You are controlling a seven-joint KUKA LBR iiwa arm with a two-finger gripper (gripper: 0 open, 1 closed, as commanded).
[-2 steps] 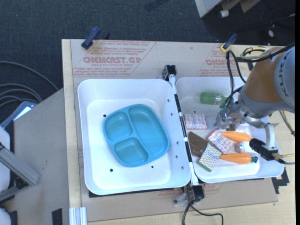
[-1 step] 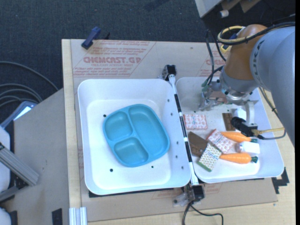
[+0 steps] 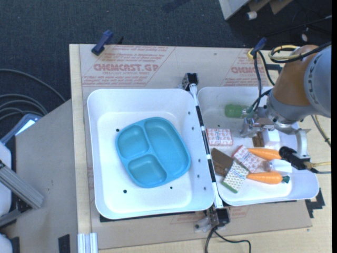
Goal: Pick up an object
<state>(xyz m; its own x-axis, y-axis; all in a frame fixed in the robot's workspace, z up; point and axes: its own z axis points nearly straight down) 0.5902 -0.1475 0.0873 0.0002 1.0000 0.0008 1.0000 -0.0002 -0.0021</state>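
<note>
My gripper (image 3: 256,132) low in right bin (image 3: 300,191), over brown piece (image 3: 258,140) just beside upper carrot (image 3: 265,153); claw state unclear to me. Clutter crowded there, likely forcing steep approach.

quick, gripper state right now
Gripper: cannot be told; it is low in the right bin near the green item, above the carrots.
</note>
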